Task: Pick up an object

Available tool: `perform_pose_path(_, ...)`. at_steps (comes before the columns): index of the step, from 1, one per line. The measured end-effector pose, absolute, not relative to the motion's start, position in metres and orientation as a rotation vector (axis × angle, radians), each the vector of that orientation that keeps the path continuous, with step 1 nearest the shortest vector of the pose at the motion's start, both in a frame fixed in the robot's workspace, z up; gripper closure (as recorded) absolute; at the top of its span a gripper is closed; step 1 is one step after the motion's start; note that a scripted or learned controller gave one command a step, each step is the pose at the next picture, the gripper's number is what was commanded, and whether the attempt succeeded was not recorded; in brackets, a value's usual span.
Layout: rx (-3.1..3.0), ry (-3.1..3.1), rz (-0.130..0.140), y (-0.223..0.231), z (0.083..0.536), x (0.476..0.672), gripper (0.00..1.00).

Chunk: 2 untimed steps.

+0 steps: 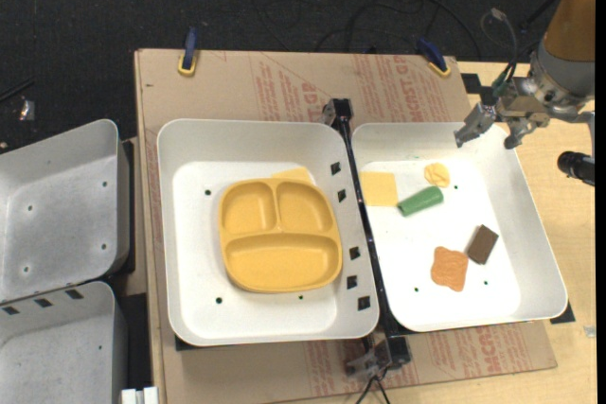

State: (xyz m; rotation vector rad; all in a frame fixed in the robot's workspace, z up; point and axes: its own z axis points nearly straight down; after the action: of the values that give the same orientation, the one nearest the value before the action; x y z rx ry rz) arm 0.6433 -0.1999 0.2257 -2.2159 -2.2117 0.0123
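White right bin (492,303): green cylinder (419,201), small, lying flat; hand (491,130) above rim, open, holding nothing.

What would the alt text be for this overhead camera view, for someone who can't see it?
A robot hand, open, hovers over the right bin's far corner, above a green cylinder, yellow square, yellow disc, orange piece and brown block. The left bin holds a yellow divided tray.

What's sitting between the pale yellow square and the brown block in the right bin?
In the camera view, the green cylinder lies between the pale yellow square and the brown block, just right of the square; from the cylinder to the block the bin floor is bare.
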Motion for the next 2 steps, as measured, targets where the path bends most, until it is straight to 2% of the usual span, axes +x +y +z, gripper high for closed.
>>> perform_pose_path(1, -2.221, -2.223, 0.000, -0.199, 0.235, 0.646, 0.00)
perform_pose_path(2, -2.219, -2.220, 0.004, -0.195, 0.172, 0.644, 0.00)
